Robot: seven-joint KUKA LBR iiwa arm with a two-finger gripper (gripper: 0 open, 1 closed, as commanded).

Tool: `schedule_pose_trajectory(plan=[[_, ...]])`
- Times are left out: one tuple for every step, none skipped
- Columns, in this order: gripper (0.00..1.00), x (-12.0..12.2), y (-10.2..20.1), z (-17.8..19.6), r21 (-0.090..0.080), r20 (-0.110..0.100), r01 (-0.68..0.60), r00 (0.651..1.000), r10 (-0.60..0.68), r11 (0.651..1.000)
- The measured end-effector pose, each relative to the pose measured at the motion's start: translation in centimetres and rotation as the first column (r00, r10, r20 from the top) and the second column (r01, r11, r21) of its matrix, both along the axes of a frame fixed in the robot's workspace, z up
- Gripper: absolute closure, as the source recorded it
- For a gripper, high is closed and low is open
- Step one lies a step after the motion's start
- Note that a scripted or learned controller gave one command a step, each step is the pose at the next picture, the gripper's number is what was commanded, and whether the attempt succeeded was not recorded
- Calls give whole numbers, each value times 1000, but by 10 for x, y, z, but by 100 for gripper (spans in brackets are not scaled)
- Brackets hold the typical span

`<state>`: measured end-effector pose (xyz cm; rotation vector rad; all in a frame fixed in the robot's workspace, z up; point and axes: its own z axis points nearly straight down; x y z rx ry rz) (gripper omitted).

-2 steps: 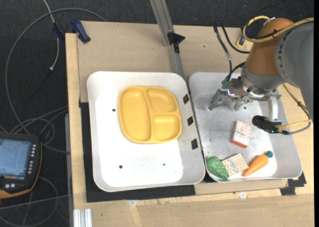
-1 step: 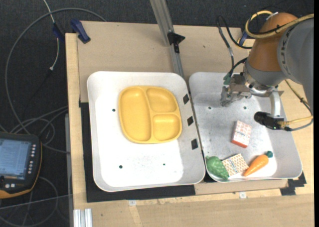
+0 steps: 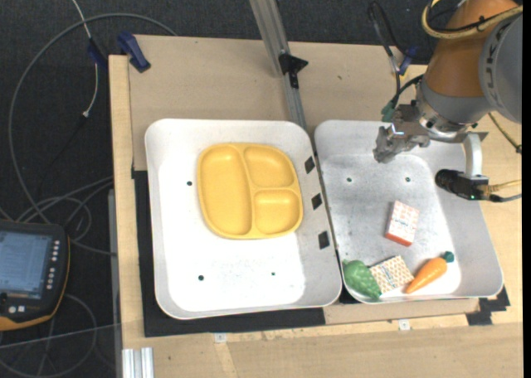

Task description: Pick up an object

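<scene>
In the right bin (image 3: 365, 202) lie a small white and orange box (image 3: 401, 223), an orange carrot toy (image 3: 428, 273), a patterned tan block (image 3: 391, 273) and a green leafy toy (image 3: 361, 278), the last three bunched at the near edge. My gripper (image 3: 387, 146) hangs over the far part of the right bin, well behind the box and apart from every object. Nothing shows between its fingers.
The left bin (image 3: 174, 268) holds a yellow divided plate (image 3: 247, 188) in its far half. A slanted metal pole (image 3: 270, 16) rises behind the bins. Black clips (image 3: 319, 201) sit along the seam between the bins. A tablet (image 3: 29, 273) lies off the bench at left.
</scene>
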<state>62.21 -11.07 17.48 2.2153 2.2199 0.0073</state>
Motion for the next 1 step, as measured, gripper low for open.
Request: schedule_pose_trajectory(plan=[[100,2,-4,45,-1,0,1,1000,-1,1000]])
